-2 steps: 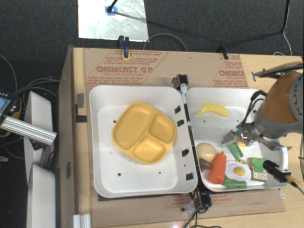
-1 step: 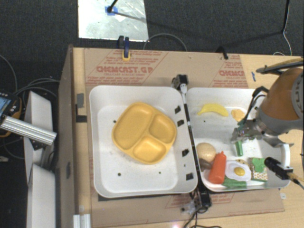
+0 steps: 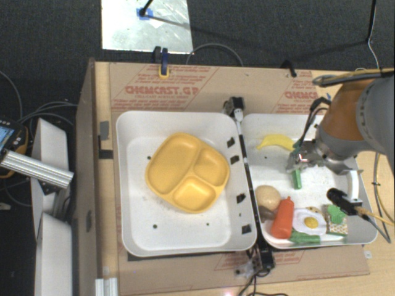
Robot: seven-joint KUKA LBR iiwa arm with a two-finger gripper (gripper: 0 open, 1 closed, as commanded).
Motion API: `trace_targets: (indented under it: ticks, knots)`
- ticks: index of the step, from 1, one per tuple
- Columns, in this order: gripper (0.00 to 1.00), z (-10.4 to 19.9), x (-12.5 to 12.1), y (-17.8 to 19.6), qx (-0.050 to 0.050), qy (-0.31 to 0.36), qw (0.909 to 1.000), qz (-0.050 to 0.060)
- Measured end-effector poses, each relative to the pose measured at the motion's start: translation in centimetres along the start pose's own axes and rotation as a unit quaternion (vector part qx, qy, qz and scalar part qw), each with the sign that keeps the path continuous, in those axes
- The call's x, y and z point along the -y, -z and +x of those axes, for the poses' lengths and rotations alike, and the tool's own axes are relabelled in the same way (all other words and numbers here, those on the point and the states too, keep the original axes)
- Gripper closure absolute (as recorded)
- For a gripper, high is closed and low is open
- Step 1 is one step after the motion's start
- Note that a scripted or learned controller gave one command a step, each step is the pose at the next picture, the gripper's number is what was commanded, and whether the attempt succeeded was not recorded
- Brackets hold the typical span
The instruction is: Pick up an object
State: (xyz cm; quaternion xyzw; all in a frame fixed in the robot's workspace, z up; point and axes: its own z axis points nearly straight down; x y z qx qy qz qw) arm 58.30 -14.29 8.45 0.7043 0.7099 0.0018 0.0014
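The gripper (image 3: 297,162) is positioned low over the right bin (image 3: 364,230), near its middle and toward the far edge, with a small green object (image 3: 297,179) just below it; whether that object is between the fingers or merely beside them cannot be determined, and the finger opening cannot be read from the camera view. A yellow banana (image 3: 276,142) lies just beside the gripper toward the far-left corner of the right bin. The near edge of that bin is crowded: a beige round item (image 3: 268,197), a red-orange bottle (image 3: 283,217), a fried-egg toy (image 3: 309,221), and a green block (image 3: 336,214) sit close together or touching. The left bin (image 3: 133,227) carries a yellow divided plate (image 3: 187,172) near its centre. Probable failure modes: the thin green object may slip or pivot out during closing; the fingers may nudge the banana instead; the arm (image 3: 355,119) may close on nothing, since the target is small and low against the bin floor
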Motion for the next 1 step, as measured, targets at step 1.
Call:
trace_targets:
  ticks: [1]
  knots:
    - [1.0,6.66,-4.51,10.72,0.0,0.003,1.0,-0.005]
